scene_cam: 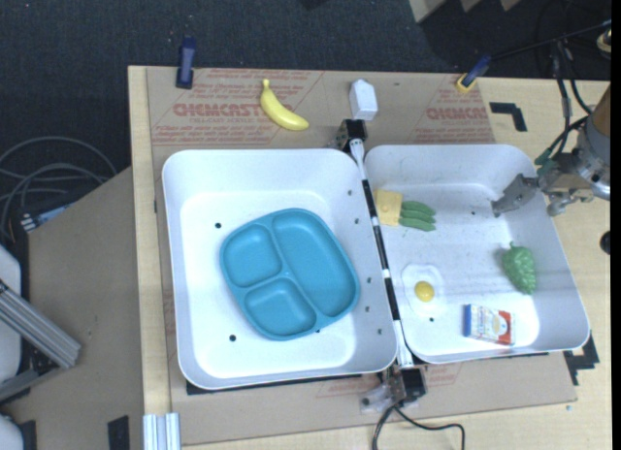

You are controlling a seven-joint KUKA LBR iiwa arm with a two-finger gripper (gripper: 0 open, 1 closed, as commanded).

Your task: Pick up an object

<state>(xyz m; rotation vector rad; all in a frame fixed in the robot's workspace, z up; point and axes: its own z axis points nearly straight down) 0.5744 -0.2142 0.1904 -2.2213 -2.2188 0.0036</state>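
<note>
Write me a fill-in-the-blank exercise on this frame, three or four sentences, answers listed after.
1. The blue divided plate lies in the ____ bin.
2. The banana lies on the bench, ____ both bins.
3. The fried egg lies in the right bin, near the wall it shares with the ____ bin.
4. The pincer hangs over the ____ bin.

Answers: left; outside; left; right

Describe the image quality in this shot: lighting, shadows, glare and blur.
Camera view: even overhead light, soft shadows under the blue plate and along the bin walls; no harsh glare on the white plastic; the end effector at the right looks slightly soft, while the banana and fried egg are sharp.
</note>
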